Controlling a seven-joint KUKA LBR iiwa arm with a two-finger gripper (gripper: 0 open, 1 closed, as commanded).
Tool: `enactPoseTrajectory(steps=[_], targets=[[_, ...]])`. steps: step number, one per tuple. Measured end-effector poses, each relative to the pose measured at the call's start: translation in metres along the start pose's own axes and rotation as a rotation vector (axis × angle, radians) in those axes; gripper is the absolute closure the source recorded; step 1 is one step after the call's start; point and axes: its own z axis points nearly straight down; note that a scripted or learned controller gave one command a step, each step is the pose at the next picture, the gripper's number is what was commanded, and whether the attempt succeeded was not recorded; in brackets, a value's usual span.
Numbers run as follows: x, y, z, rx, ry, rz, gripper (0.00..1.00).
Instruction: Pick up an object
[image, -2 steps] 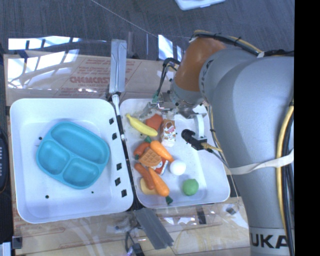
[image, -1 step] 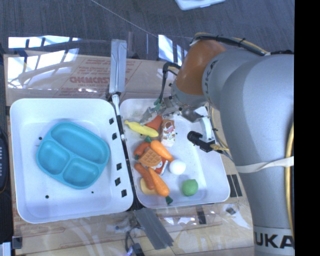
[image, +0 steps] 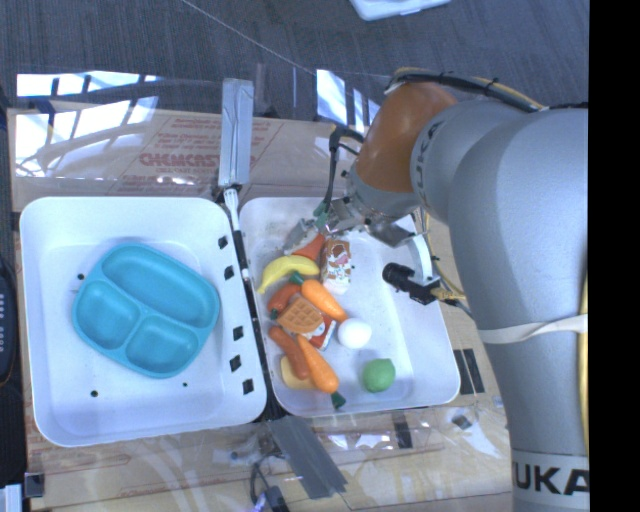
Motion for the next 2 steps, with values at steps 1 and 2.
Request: enactPoseTrajectory(steps=[1, 2], targets=[[-0.0022, 0.0024, 0.0128, 0.023, 0.010, -0.058, 0.00], [0.0003, -0.0005, 0.0094, 0.036, 0.017, -0.062, 1.00]])
